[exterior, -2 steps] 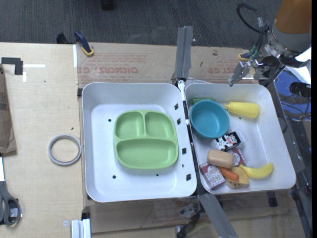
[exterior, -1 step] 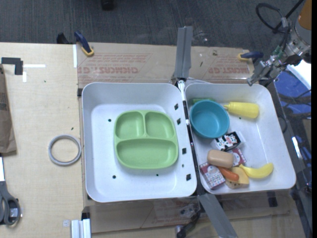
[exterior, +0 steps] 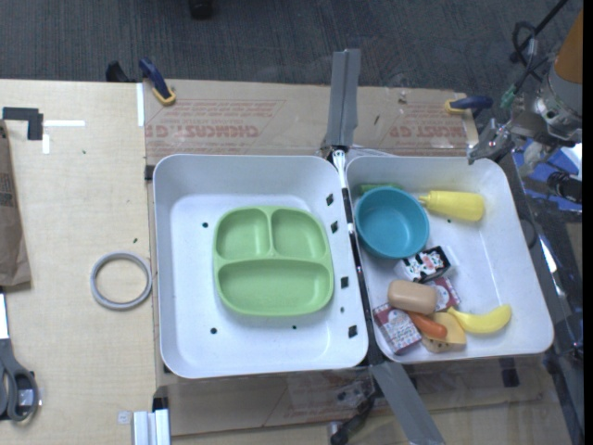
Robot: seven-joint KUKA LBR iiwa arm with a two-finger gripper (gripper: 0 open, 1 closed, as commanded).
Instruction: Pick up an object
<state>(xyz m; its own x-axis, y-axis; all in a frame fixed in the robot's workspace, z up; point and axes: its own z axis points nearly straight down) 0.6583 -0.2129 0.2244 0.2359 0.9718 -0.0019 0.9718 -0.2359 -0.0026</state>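
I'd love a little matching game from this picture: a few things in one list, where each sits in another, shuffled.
Things:
1. green divided plate
2. blue bowl
3. grey tape ring
4. banana

Places:
A. on the bench, left of both bins
B. right bin, near its front right corner
C. in the left bin
D. right bin, by the divider, toward the back

Pairs: 1-C, 2-D, 3-A, 4-B

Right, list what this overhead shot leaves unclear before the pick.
- Gripper: small at the right bin's far corner; whether the jaws are open or shut cannot be told.
- Arm: cut off by the right edge.
- Teal thing behind the blue bowl: mostly hidden by the bowl.
- Packets under the toy food: print too small to read.
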